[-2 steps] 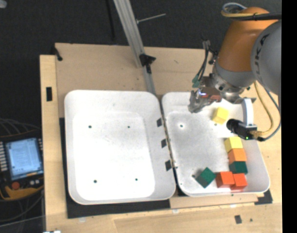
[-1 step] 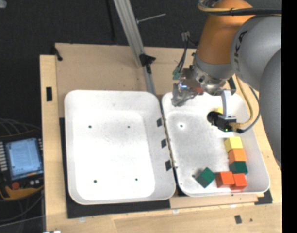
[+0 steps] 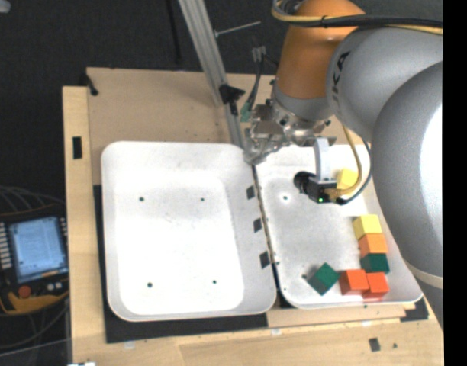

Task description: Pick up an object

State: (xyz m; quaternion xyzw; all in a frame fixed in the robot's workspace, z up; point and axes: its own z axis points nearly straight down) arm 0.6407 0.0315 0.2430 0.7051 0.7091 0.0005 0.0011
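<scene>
Yellow block [image 3: 367, 226]: in the right bin [image 3: 294, 235], by its right wall, top of a short column. Orange block [image 3: 373, 243]: directly below, touching the yellow block. Dark green block [image 3: 375, 262]: next down, touching the orange block. Two red-orange blocks [image 3: 353, 280] [image 3: 376, 284]: side by side under the column, near the bin's front rim. Green block [image 3: 322, 278]: turned at an angle, just beside the left red-orange block.

Gripper [image 3: 256, 149]: at the far rim where the two bins meet, well apart from every block; open or closed state impossible to tell.

Arm [image 3: 386, 90]: grey, orange band above the wrist, reaching in from the right.

Left bin [image 3: 180, 227]: white, shallow, adjoining the right bin.

Bench [image 3: 77, 204]: pale wooden board under both bins.

Metal rail [image 3: 199, 36]: slanting down toward the gripper.

Handheld screen unit [image 3: 35, 250]: lit, off the bench at far left.
</scene>
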